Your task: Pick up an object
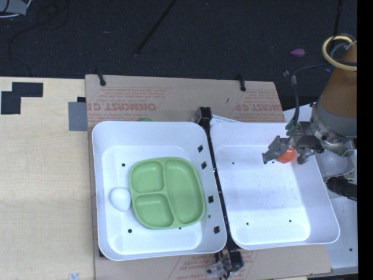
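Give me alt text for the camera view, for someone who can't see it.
A grey robot arm's gripper reaches into the right white bin, with a small orange object at its tip. The left white bin holds a green divided plate and a white egg-shaped object.

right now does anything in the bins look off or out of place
Nothing stands out. The green divided plate lies flat in the left bin with a white egg-like object beside it; a small orange object sits at the gripper.

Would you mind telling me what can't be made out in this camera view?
- Orange object: partly covered by the gripper; its shape, and whether it is held, are unclear.
- Arm: cut off by the right edge.
- White object beside the green tray: too small to identify.
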`<act>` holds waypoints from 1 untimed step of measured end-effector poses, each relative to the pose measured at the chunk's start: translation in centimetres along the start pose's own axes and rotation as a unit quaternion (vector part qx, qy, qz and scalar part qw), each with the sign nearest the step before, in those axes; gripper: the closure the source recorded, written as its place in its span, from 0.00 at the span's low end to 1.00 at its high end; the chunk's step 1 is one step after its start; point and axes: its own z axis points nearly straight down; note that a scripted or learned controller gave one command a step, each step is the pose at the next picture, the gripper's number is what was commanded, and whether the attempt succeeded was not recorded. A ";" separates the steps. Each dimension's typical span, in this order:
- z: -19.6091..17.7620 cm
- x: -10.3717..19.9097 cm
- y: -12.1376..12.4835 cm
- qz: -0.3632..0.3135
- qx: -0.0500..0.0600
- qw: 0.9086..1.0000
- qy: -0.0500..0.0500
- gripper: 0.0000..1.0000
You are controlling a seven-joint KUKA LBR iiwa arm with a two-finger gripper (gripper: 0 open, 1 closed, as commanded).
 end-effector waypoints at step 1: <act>-0.5 0.0 0.1 -0.001 -0.004 1.000 0.000 0.00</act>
